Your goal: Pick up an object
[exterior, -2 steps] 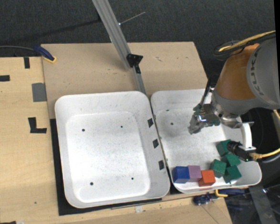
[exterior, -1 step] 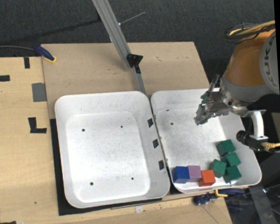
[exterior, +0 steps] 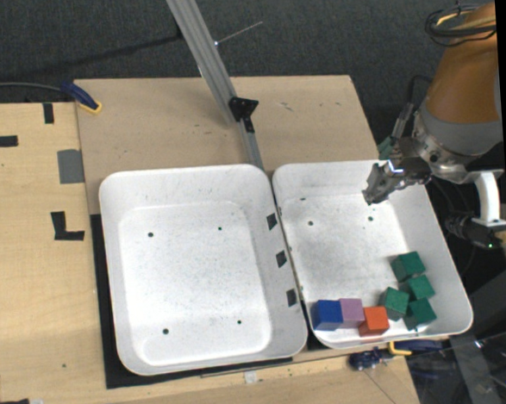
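Camera view: gripper (exterior: 378, 185) hung upper right, grip state indiscernible; blocks (exterior: 389, 299) crowded right bin's (exterior: 324, 235) lower corner, unreached

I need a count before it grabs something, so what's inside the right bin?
Right bin: blue block, purple block, orange block and about four green blocks, clustered near its front-right corner. Anything beneath them is covered.

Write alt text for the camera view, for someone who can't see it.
A grey and orange robot arm's gripper hovers over the upper right of the right bin, whose near corner holds blue, purple, orange and several green blocks. The left bin sits beside it.
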You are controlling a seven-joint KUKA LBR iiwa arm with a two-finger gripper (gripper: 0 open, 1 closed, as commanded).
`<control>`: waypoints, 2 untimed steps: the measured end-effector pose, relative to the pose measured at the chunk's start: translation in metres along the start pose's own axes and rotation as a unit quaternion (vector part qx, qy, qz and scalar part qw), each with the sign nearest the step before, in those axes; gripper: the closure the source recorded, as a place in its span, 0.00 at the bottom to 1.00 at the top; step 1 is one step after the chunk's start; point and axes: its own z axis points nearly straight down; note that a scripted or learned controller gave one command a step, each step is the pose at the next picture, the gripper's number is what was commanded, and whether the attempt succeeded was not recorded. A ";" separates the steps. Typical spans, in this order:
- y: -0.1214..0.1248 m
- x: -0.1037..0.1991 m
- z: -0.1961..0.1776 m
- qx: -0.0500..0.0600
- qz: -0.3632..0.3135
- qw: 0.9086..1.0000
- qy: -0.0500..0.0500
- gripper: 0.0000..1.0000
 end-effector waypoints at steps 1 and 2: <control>-0.009 0.047 0.023 0.004 -0.001 1.000 0.000 1.00; -0.018 0.096 0.044 0.005 -0.001 1.000 0.001 1.00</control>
